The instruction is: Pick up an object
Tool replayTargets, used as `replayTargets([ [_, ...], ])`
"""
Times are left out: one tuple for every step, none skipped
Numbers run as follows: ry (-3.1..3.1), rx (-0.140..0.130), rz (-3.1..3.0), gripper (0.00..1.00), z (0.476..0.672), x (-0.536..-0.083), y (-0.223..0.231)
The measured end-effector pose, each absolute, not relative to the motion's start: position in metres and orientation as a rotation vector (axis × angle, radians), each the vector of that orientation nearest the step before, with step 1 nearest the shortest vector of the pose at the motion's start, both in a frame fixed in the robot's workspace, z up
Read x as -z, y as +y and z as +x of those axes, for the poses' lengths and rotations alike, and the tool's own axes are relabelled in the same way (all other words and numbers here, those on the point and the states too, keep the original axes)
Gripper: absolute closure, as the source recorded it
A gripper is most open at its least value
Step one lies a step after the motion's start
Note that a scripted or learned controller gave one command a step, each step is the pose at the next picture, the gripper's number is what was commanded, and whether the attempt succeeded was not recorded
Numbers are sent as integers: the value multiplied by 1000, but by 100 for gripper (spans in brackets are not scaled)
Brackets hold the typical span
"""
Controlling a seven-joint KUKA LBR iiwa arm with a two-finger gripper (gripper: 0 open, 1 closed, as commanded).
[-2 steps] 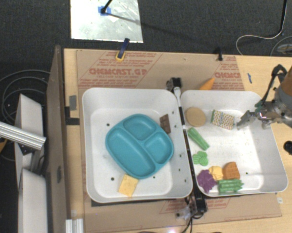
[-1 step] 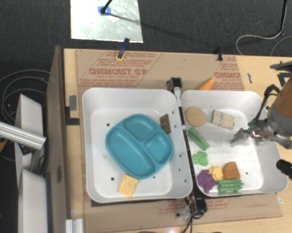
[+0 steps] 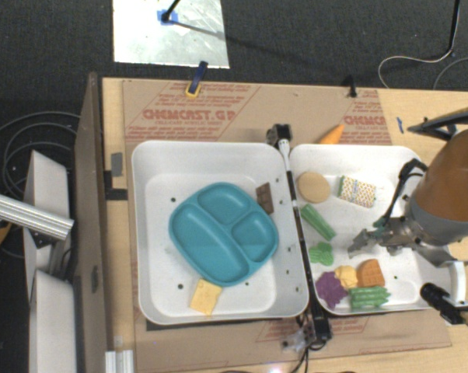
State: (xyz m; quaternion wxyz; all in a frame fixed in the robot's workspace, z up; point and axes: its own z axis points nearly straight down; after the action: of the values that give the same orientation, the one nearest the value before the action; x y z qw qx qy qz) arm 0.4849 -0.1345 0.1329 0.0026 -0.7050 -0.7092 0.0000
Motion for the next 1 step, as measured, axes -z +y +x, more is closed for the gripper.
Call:
replayTargets([
  [-2228, 2, -2231, 0, 542, -149, -211],
])
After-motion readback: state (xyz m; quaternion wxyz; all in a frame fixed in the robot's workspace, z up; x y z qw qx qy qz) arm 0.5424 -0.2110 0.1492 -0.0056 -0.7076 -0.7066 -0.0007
